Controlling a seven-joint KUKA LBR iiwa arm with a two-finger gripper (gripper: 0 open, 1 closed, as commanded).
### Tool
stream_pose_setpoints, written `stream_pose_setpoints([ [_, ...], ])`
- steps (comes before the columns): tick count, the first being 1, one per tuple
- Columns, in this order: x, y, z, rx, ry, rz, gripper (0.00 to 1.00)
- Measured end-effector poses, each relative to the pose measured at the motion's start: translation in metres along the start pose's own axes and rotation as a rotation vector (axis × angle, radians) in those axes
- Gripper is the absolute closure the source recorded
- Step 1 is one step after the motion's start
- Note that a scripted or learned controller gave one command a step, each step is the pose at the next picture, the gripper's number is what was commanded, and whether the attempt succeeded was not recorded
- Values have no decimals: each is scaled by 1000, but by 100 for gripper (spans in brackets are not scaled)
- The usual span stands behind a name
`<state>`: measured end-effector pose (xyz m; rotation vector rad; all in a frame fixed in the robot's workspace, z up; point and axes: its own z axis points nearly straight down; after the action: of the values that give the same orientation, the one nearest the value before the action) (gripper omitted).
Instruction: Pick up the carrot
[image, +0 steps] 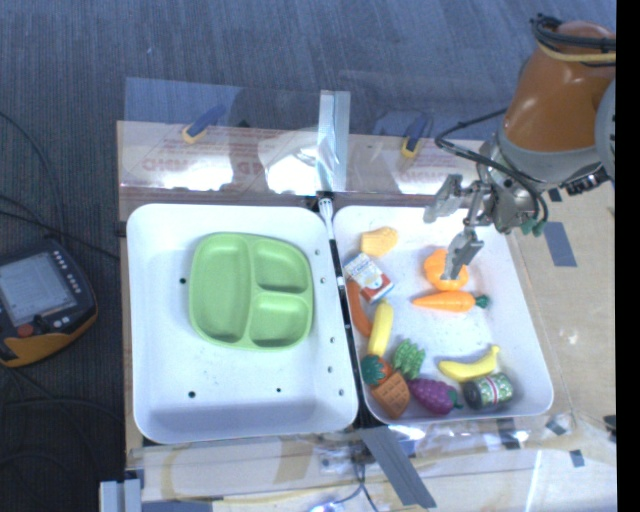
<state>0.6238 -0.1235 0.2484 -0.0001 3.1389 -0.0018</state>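
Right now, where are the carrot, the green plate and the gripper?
carrot (443, 300): camera view, middle of its orange body.
green plate (222, 275): camera view, floor of its large compartment.
gripper (449, 232): camera view, midway between its fingertips.

carrot (443, 299): orange, green tip
tray (250, 290): light green
bins (160, 400): white
banana (470, 366): yellow
grapes (432, 394): purple

Glossy plastic carrot (444, 299), smooth matt green plastic tray (250, 291), 2 smooth white plastic bins (150, 400), glossy orange arm band (555, 85)

orange carrot (444, 300) with green tip lies flat, crosswise, in the right bin's upper half
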Motion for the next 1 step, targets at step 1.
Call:
stream_pose_setpoints([
  [1,30,-74,116,-2,10,37,0],
])
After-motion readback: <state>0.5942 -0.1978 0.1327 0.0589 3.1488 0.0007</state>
